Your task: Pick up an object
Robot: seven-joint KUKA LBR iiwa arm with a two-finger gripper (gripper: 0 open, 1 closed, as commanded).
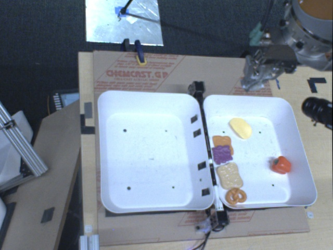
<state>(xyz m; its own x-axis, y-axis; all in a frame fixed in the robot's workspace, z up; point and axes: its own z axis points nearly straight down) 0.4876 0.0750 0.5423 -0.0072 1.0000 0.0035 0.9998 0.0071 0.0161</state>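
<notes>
While the claw (253, 82) hangs above the far rim of the right bin (291, 139), nothing is picked, so you choose a target first. Your easiest choice is probably the yellow piece (240, 128), lying apart just below and slightly left of the claw; the orange pepper (281, 164) lies further toward you, to its right. Avoid the crowded row along the divider. Whether the claw is spread or clenched, you cannot tell; it touches nothing visible.
</notes>
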